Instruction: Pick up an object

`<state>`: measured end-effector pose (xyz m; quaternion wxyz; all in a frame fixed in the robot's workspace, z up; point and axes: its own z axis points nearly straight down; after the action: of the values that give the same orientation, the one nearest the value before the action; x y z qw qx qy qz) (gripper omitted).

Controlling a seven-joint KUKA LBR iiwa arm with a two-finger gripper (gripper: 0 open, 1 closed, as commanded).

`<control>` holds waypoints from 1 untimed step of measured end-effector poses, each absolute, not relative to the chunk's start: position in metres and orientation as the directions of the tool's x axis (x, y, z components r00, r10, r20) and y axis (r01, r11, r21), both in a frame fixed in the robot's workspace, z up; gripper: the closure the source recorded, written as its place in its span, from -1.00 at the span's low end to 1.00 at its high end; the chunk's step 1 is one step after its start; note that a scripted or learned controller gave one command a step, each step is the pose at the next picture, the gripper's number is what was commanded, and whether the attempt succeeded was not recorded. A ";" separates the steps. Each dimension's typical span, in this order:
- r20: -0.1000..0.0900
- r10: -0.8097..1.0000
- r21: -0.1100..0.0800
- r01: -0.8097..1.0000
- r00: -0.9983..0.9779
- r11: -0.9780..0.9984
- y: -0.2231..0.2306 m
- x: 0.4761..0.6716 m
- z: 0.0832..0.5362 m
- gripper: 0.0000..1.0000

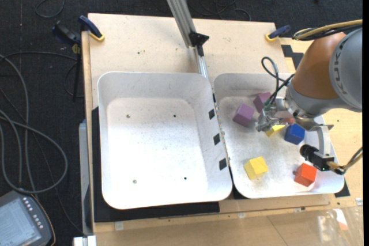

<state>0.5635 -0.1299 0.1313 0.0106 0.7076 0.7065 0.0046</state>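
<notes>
five small blocks lie in the right bin [230, 173] — a purple cube [244, 115] near its middle, a second purple block [262, 100] just behind it, a blue cube [294, 134] to the right, a yellow cube [256, 167] toward the front, an orange-red cube [305, 174] at the front right corner.

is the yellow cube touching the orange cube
Apart. The camera view shows bare white bin floor between the yellow cube and the orange cube, both near the right bin's front edge.

A robotics lab: clamped bench [150, 43], floor cables [34, 124], teach pendant [23, 222].
</notes>
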 end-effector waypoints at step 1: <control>-0.002 1.000 0.007 1.000 -0.002 0.002 -0.131 0.559 0.193 1.00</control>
<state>0.5594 -0.1313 0.1930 0.0031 0.7064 0.7078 0.0018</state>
